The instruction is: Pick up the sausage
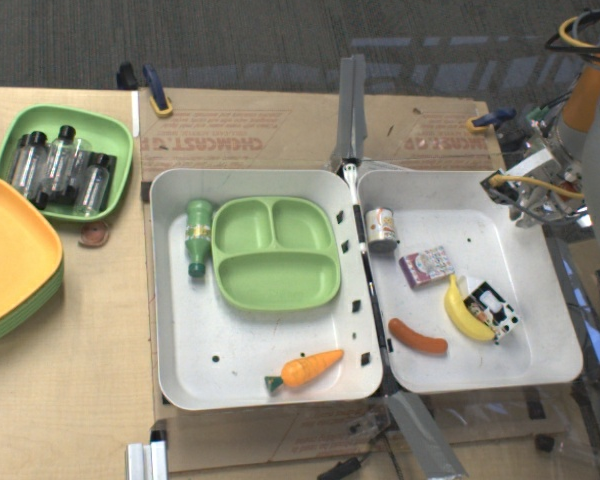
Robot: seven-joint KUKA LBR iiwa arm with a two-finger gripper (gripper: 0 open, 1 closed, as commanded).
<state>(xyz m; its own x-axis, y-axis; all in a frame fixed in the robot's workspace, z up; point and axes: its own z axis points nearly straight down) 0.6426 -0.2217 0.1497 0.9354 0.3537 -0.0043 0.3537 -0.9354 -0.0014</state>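
The sausage [418, 336] is a reddish-brown link lying flat near the front left of the right bin [540, 368]. My gripper [528, 206] hovers over that bin's far right corner, well behind and to the right of the sausage, with the arm and its orange band [583, 103] rising behind it. Nothing lies between the gripper and the sausage except open bin floor and the banana [465, 316].
The right bin also holds a small can [381, 227], a purple carton [426, 265] and a black-and-white object [492, 309] against the banana. In the left bin [170, 348] lie a green divided plate [276, 251], a green bottle [198, 236] and a carrot [308, 367].
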